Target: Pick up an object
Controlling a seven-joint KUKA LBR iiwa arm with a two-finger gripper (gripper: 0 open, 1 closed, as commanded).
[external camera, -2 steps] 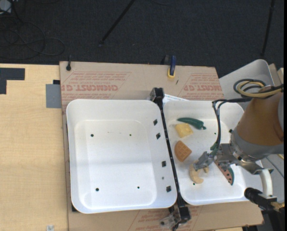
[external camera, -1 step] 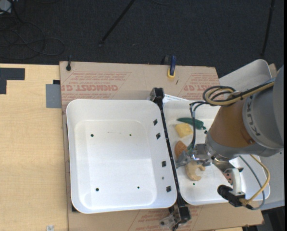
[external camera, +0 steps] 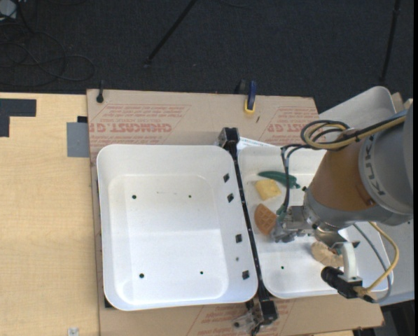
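My gripper [external camera: 284, 231] is low in the right bin [external camera: 293, 285], reaching in from the right under the grey arm with its orange band. Its tip sits right beside a round orange-brown object [external camera: 265, 219] near the bin's left wall. A pale yellow wedge [external camera: 267, 188] lies just behind that. A thin dark green piece [external camera: 279, 178] rests further back. A tan lumpy object [external camera: 325, 253] lies under the wrist, partly hidden. Nothing visibly sits between the gripper's tips.
The left bin [external camera: 117, 187] stands beside the right one, parted by a black-clipped divider [external camera: 238, 208]. Both rest on cardboard [external camera: 159, 121] on a wooden bench. A blue and yellow clamp [external camera: 251, 96] holds the cardboard's far edge.
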